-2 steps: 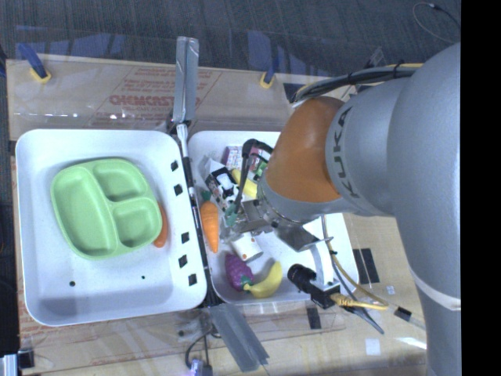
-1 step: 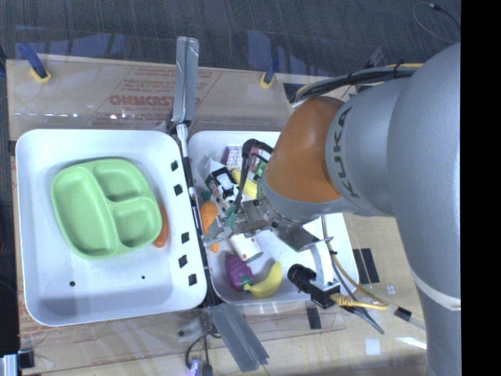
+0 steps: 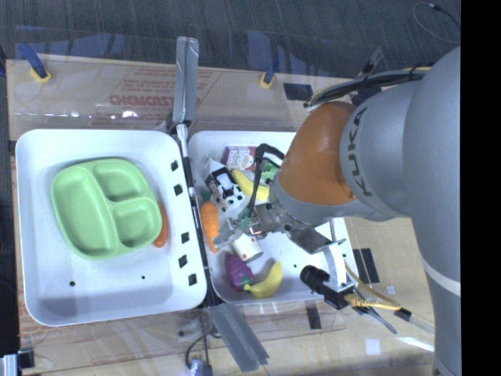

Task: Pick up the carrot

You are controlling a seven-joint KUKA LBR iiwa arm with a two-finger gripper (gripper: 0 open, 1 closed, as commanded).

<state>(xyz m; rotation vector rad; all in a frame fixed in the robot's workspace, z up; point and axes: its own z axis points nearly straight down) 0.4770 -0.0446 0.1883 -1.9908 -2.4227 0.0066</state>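
The carrot (image 3: 209, 220) is lying just left of the pincer (image 3: 239, 227), its long side running along the right bin's (image 3: 301, 292) left wall, and I cannot tell how the pincer is set.

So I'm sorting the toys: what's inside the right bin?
In the right bin: carrot, two bananas, purple fruit, a carton. The arm covers the rest.

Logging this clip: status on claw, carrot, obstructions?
Claw low in right bin, fingers unclear. Carrot at bin's left wall, ungrasped. Black-and-white toy, white cup crowd it.
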